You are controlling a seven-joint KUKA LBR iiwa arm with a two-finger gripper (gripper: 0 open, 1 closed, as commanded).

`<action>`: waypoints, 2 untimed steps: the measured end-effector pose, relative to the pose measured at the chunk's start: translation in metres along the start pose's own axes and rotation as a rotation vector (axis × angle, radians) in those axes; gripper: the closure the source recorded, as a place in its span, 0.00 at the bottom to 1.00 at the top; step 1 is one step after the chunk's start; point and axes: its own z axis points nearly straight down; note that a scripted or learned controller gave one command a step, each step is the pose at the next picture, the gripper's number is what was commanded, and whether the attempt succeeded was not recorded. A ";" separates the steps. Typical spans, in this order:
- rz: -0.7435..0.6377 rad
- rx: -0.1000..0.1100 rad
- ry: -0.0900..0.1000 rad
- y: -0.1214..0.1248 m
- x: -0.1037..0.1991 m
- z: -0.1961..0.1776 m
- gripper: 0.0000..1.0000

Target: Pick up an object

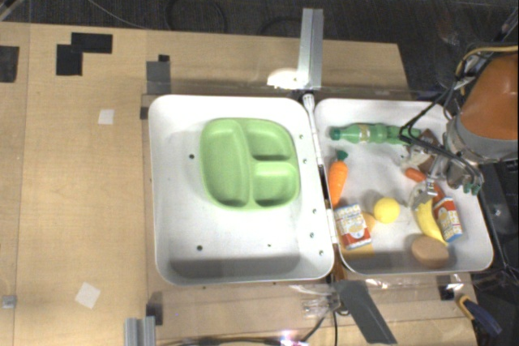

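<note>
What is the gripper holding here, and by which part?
Cannot be told: the gripper sits low over the banana in the right bin, its tips unclear.

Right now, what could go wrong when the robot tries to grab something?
The gripper hangs over a crowded corner of the right bin. The banana, a small bottle and a brown potato-like thing sit close together, so it might pinch two at once or knock one aside. The round lemon could roll if bumped.

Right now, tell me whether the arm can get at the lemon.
Probably yes. The lemon lies uncovered in the right bin, nothing stacked on it, and the gripper hangs close by over the banana.
</note>
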 end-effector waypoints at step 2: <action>0.166 0.000 -0.009 -0.008 0.046 0.007 0.00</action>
